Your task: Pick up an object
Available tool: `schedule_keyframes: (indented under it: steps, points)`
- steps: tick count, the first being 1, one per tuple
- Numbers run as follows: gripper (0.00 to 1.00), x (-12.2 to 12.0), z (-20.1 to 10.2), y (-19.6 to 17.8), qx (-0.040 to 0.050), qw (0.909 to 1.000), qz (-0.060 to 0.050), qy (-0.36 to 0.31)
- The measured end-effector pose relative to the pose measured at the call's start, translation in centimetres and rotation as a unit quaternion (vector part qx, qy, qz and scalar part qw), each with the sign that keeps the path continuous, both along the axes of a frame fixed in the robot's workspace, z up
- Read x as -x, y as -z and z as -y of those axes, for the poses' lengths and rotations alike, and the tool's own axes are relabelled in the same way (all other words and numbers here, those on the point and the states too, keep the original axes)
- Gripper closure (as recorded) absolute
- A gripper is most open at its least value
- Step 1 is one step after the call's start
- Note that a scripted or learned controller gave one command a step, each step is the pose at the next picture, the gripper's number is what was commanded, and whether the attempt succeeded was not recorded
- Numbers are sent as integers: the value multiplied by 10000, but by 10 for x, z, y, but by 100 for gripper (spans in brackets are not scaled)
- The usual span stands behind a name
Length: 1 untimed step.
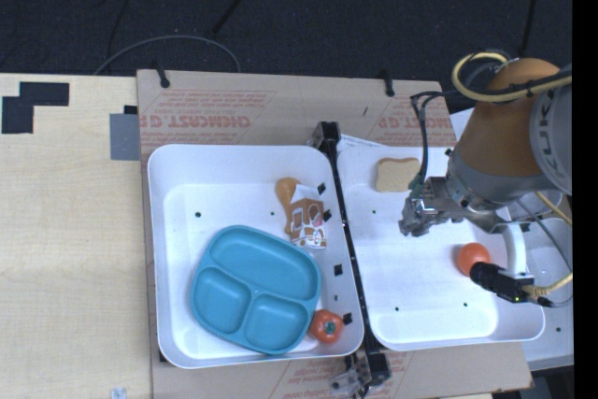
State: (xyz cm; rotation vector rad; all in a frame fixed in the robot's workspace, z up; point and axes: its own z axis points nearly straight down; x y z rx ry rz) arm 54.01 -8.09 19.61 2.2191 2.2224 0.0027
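The surface [65, 229] is carrying two white bins side by side, and the grey arm [509, 140] is reaching in over the right bin [420, 313]. In the left bin [173, 192] a blue divided plate [257, 290] is lying with its long axis running from upper left to lower right; a small printed packet [306, 224] and a tan scrap [286, 192] are sitting just above it, and a small tomato-like fruit [326, 326] is resting against its lower right corner. In the right bin a slice of bread [397, 174] is lying flat near the far wall, its longer side running roughly left to right, and an orange ball [472, 257] is sitting near the right wall, too round to have any axis. The claw [418, 218] is hanging between these two, apart from both and closer to the bread, gripping nothing; how wide it is parted I cannot tell. The task looks to be in its approach step, with no object yet chosen by contact. The next move likely calls for shifting over one item, then descending.
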Motion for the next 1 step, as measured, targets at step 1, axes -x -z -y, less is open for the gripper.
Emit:
schedule_keyframes:
  steps: [1]
  points:
    - [100,1,-7,-46,2,10000,1,1]
